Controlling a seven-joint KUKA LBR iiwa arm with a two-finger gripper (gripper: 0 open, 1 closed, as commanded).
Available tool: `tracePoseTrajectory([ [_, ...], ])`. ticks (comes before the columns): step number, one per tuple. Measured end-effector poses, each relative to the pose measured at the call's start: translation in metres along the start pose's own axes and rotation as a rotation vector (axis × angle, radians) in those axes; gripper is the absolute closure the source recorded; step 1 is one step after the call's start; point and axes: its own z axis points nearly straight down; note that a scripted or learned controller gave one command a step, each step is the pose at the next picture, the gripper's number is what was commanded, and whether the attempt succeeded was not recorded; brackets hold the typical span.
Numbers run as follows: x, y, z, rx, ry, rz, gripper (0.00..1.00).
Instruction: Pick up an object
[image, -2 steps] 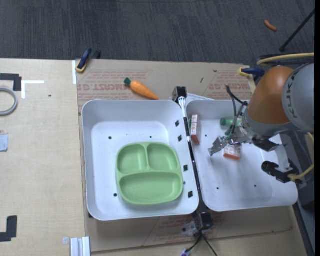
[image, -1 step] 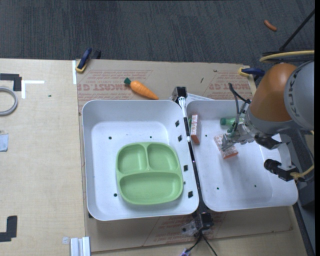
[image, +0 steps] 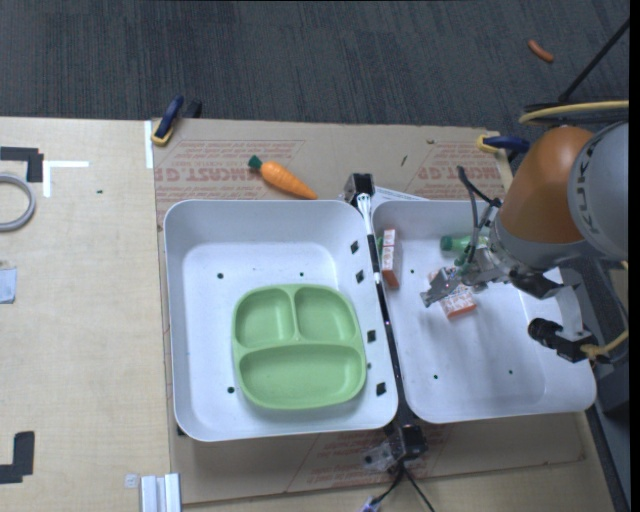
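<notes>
Gripper (image: 440, 291) hangs low in the right bin (image: 500, 395), grip state unclear, red-white packet (image: 461, 305) just right of its tip.

The arm (image: 590, 190) is bulky and rounded, with a smooth grey shell and a broad orange band (image: 545, 185) just above the wrist. Dark lettering marks the grey shell behind the band. Nearer the tip, the wrist narrows to a darker grey collar. The gripper (image: 440, 290) is small, metallic grey and angular. Thin black cables (image: 478, 205) run beside the wrist, just above the gripper.
</notes>
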Motion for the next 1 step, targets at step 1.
tracePoseTrajectory([
  [1, -0.0006, 0.0003, -0.0096, -0.001, -0.001, 0.003, 1.0],
])
